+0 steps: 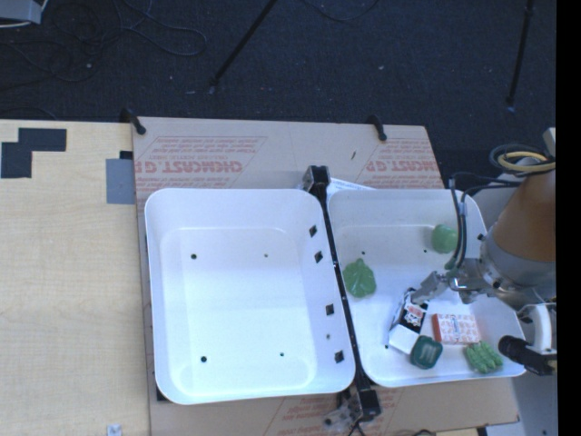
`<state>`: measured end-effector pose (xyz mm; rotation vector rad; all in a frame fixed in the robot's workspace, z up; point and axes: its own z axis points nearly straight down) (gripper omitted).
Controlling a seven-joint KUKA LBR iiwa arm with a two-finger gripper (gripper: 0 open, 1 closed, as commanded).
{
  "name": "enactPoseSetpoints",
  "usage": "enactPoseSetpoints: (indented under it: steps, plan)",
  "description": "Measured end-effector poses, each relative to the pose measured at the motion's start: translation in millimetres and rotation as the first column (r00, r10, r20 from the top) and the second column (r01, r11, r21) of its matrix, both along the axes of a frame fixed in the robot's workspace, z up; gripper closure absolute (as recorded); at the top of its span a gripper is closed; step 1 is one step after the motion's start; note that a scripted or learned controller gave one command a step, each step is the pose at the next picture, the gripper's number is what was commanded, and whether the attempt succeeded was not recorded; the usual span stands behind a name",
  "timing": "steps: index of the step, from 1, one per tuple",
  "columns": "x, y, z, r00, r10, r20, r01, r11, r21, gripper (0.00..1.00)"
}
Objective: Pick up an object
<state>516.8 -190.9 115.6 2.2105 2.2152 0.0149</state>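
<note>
The small black-and-white carton (410, 318) lies in the right bin (390, 209), just beside the gripper (434, 285), whose fingers stand apart with nothing between them. With a dark green cap (426, 351) touching its lower end and a red-printed packet (456, 328) alongside, a closing grasp may well nudge the carton away or catch a neighbour. The cardboard (204, 153) under the bins bears mirrored red lettering, not clearly legible.

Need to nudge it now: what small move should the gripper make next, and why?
Probably ease straight down. The gripper hovers just above the black-and-white carton in the right bin, nothing visibly between its fingers.
</note>
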Motion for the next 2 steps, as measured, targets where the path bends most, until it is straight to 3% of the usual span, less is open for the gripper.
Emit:
enactPoseSetpoints:
  steps: [2]
  plan:
    - [13.8,10.0,-5.9,1.0,-0.006,0.017,0.006,1.0,-0.007,0.0]
